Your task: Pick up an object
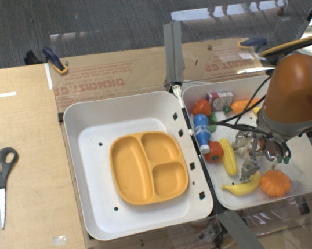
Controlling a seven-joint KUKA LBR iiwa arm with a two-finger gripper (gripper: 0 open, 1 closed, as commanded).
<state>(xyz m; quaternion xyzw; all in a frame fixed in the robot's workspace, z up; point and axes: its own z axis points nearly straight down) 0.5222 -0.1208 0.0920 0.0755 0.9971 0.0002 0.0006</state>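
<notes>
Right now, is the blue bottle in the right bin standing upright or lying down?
Lying down. The blue bottle rests on its side along the right bin's left wall, its white cap toward the near end, beside the corn cob.

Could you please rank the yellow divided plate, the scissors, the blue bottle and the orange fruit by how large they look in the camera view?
1. Yellow divided plate, clearly largest.
2. Scissors.
3. Blue bottle and orange fruit: the bottle is longer, the fruit rounder, so they look too alike to rank.
</notes>
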